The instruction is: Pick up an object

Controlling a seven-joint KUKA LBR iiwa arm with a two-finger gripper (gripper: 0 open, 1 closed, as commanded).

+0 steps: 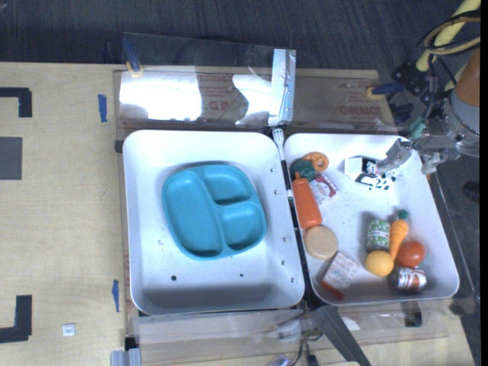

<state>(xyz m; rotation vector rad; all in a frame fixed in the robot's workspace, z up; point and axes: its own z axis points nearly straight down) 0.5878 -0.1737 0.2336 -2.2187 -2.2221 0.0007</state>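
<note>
Desk (53,204): pale wood surface, black corner marks and blue tape tabs at far left.
Left bin (145,158): white, shallow, bearing a blue divided plate (213,208) near its middle.
Right bin (446,239): white, touching the left bin along a shared rim.
Orange bottle (307,204): lying along the right bin's left wall, cap end toward the far side.
Round orange item (314,162): just beyond the bottle, at the far left corner.
Tan disc (321,241): just near of the bottle.
Red-and-white packet (340,273): near edge, right of the disc.
Green can (377,233): mid-bin, beside a carrot (399,235).
Yellow fruit (379,263), red fruit (411,253), small tin (410,280): clustered at near right.
Black-and-white card (368,172): far side, just left of the pincer.
Pincer (399,152): over the right bin's far right corner, nothing seen between the fingers; opening cannot be told.
</note>
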